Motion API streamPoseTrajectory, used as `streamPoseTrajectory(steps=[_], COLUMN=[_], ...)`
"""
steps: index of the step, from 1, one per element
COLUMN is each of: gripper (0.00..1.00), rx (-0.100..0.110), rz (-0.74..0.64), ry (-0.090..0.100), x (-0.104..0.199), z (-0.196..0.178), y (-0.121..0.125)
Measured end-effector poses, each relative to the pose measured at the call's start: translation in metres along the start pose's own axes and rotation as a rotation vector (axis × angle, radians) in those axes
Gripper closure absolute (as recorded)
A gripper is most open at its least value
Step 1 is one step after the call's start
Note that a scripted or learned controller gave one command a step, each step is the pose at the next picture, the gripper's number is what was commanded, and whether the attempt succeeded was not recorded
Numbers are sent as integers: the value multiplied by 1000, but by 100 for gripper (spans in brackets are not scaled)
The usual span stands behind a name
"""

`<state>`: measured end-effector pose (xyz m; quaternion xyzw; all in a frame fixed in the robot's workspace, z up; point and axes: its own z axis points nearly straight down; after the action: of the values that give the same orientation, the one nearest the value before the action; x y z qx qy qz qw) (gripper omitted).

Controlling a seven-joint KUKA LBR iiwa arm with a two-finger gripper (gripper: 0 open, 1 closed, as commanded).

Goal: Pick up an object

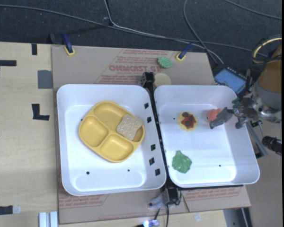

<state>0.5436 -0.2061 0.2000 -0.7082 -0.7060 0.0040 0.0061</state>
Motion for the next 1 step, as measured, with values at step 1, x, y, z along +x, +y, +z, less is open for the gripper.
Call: streamPoseTrajectory(steps=[1], gripper=[0], rx=[-13], rz=[-4], ry=[-3], x=[0], z=[-8], y=[3])
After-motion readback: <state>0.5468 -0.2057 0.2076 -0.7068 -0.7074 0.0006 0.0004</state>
